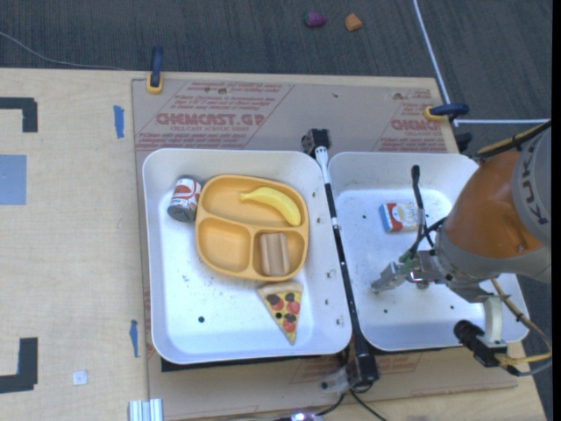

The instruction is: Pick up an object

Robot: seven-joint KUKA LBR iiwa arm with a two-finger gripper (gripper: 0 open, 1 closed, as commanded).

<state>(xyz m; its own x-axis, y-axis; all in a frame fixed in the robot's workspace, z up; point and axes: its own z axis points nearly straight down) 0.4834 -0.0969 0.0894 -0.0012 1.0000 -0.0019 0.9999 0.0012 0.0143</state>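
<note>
My gripper (387, 280) hangs low over the middle of the right bin (386, 327), reaching in from the right, with nothing visible between its fingers. A small red, white and blue carton (399, 217) lies in the same bin, up and slightly right of the gripper and apart from it. In the left bin (166, 323) sits a yellow divided plate (223, 239) holding a banana (273, 203) and a brown block (274, 253). A crushed can (184, 198) lies at the plate's left, and a pizza slice (286, 310) lies below the plate.
A black rod (417, 196) rises near the carton. The arm's orange band (495, 213) covers the right bin's right side. Blue clamps (156, 67) (447, 110) hold the cardboard sheet under the bins. Two small objects (333, 21) lie on the floor beyond.
</note>
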